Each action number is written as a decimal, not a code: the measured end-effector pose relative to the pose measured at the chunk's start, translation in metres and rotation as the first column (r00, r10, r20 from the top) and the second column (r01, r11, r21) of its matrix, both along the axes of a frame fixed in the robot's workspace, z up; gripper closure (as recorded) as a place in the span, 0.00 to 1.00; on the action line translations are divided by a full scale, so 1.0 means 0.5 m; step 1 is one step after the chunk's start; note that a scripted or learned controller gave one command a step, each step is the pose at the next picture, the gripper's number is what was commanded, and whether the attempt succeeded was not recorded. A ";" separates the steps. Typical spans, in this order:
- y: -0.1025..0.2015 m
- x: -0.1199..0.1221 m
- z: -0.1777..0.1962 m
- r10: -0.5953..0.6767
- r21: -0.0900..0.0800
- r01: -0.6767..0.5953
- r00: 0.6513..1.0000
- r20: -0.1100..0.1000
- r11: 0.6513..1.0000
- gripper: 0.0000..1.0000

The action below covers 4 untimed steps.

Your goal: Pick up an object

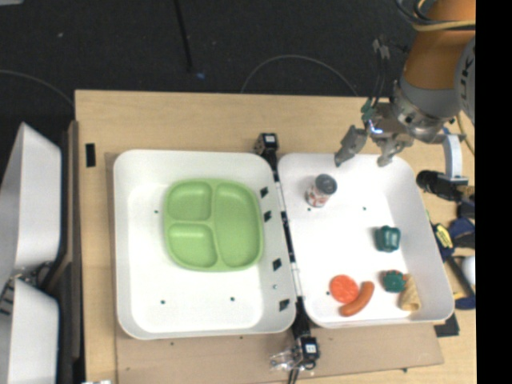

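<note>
Two white bins (144, 238) on a wooden bench (200, 114), dark floor (120, 30) beyond.

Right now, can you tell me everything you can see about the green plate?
The green plate is pale lime green and looks like smooth plastic. It has rounded corners and three sections: two smaller ones stacked on the left and one long one on the right. All three look bare. It lies flat, face up, turned slightly askew, near the middle of the left white bin. It rests on the bin floor, and nothing else touches it.
</note>
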<state>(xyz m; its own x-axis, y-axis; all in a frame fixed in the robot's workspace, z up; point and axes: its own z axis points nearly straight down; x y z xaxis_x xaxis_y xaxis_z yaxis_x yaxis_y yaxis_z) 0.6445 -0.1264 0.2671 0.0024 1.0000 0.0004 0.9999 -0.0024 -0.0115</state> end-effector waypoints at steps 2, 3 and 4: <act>0.012 0.001 -0.075 0.003 -0.002 -0.003 1.000 0.009 1.000 0.00; 0.010 -0.020 -0.174 0.001 -0.002 -0.001 1.000 0.008 1.000 0.00; 0.021 -0.010 -0.267 0.004 -0.002 -0.004 1.000 0.010 1.000 0.00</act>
